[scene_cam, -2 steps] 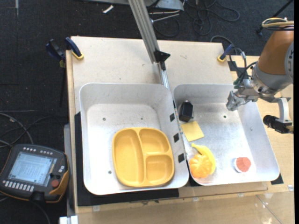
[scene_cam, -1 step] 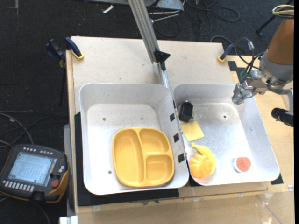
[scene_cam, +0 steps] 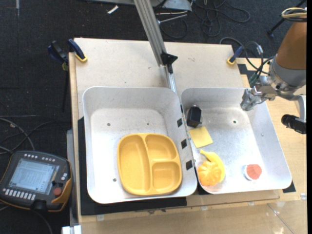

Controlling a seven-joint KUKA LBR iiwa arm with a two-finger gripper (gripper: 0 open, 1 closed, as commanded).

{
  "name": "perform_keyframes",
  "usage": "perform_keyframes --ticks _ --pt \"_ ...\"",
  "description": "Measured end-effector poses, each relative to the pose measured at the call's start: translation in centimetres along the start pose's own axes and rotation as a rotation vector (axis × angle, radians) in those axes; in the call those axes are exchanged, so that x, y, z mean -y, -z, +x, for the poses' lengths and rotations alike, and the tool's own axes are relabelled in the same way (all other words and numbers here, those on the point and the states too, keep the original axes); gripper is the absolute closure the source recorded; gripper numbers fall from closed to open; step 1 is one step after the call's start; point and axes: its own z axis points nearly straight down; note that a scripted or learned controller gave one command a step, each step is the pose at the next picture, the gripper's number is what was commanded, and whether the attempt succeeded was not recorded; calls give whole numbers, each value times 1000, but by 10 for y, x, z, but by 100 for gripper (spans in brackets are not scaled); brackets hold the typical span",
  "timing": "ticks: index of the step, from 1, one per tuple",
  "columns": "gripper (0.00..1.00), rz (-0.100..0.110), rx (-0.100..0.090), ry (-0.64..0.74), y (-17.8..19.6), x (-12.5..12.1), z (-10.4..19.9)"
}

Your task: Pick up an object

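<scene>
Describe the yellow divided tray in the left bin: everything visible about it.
The yellow tray looks like smooth, matte plastic, a rounded rectangle with a raised rim. Ridges split it into three compartments: one long one on its left, two smaller ones on its right. It lies flat, open side up, slightly rotated, on the floor of the left bin near the front, close to the right wall.

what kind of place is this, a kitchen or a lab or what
Most likely a robotics lab or test cell, not a kitchen: a robot arm reaches over two white bins on a bench, a teach pendant lies on the floor beside it, and loose cables trail behind.
</scene>
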Motion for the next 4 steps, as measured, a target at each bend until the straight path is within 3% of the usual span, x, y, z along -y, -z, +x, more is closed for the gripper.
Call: perform_keyframes --ticks 3,4 --pt "100 3 -3 5 1 48 145" --pt "100 1 -3 6 16 64 200"
